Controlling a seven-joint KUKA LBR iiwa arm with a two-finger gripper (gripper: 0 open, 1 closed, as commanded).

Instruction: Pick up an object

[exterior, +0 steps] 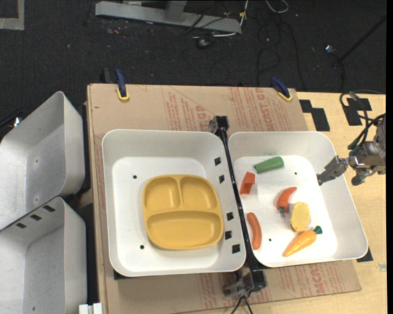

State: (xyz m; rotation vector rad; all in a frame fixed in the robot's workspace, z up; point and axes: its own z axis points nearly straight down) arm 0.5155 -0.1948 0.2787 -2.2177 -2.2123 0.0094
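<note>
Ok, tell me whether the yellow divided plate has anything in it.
Empty. The yellow divided plate in the left bin shows bare yellow in all three compartments; the toy foods lie in the right bin.

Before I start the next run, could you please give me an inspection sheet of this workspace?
Surface: cardboard-covered bench bearing two white bins side by side.
Job's things: right bin holds a green piece, a red block, a red-orange piece, a yellow piece, a carrot and a sausage.
Clutter: left bin holds a yellow divided plate; spare white bins stacked at far left.
Grippers: gripper at the right bin's right rim, nothing seen between its fingers.
Cables: black cables on the floor behind the bench.
Surroundings: dark floor, metal frame at the top.
</note>
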